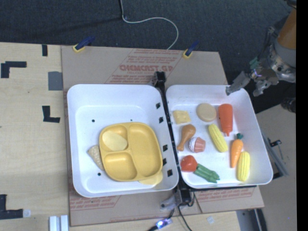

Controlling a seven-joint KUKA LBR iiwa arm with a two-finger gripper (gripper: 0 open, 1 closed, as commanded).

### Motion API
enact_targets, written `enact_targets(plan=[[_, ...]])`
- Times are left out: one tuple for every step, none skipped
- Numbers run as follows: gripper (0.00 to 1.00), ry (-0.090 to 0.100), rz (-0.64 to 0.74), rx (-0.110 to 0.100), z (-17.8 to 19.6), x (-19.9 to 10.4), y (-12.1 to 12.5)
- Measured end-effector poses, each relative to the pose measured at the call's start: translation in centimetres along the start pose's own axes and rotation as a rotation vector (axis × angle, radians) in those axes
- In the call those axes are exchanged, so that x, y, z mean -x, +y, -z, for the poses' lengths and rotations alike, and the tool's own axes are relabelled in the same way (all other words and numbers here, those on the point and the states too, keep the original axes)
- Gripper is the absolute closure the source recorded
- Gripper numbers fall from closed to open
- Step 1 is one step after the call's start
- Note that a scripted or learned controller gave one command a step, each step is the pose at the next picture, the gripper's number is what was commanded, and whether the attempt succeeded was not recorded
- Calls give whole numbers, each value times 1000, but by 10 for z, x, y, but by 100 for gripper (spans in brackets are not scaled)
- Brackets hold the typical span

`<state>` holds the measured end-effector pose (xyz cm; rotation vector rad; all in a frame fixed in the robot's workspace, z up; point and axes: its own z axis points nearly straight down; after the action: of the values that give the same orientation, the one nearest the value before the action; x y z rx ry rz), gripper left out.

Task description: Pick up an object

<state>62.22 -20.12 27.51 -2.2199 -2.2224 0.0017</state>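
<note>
The hand (244, 82) hovers over the right bin's (257, 129) far corner, grasping nothing; whether released or clenched I cannot tell. Inside lie two corn cobs (217, 137), one carrot (235, 151) and one orange-red sausage (225, 118), smooth, its long axis running near to far.

Right bin (255, 114) is loaded: orange sausage (225, 118) beside tan bun (206, 112), yellow cheese (181, 117), drumstick (186, 135), two corn cobs (217, 137), carrot (236, 151), red tomato (188, 163), green pepper (206, 173) lying flat.

Tray (144, 150) in left bin (79, 100); corn (244, 166) in right bin (257, 124).
</note>
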Motion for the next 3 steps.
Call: enact_targets(plan=[[0,1,0,-5,-52,0,-11],[0,1,2,-5,-97,-4,-8],[0,-2,3,0,-158,-10,-5]])
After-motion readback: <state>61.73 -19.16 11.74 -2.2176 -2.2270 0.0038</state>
